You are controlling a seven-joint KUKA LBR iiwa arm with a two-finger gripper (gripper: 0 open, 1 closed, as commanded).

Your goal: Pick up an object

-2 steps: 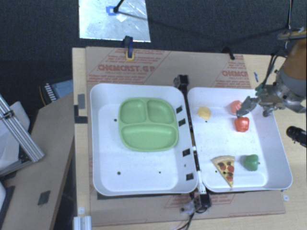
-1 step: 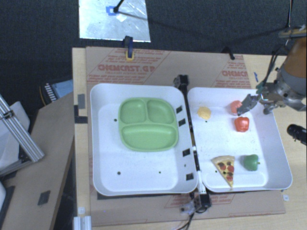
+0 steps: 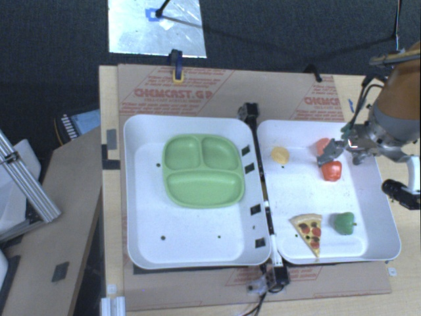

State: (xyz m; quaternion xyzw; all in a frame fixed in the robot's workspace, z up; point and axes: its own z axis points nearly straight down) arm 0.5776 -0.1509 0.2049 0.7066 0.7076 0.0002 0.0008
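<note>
Two white bins side by side: left bin [image 3: 141, 242] holding a green divided plate [image 3: 202, 170] near its centre. In the right bin [image 3: 385, 242], yellow piece [image 3: 280, 155] at ten o'clock, red tomato [image 3: 331, 170] at one, pizza slice [image 3: 310, 231] at seven, green pepper [image 3: 343, 222] at five. Gripper [image 3: 329, 152] reaching in from three o'clock, just above the tomato, beside an orange-red piece [image 3: 321, 145].

Two smooth white plastic bins [image 3: 141, 196] are sitting on a matt brown cardboard sheet [image 3: 217, 87] printed in red, one carrying a matt green plastic plate [image 3: 202, 171]. A dull metal sheet [image 3: 156, 18] is lying on rough, dark carpet [image 3: 46, 38] beyond.
</note>
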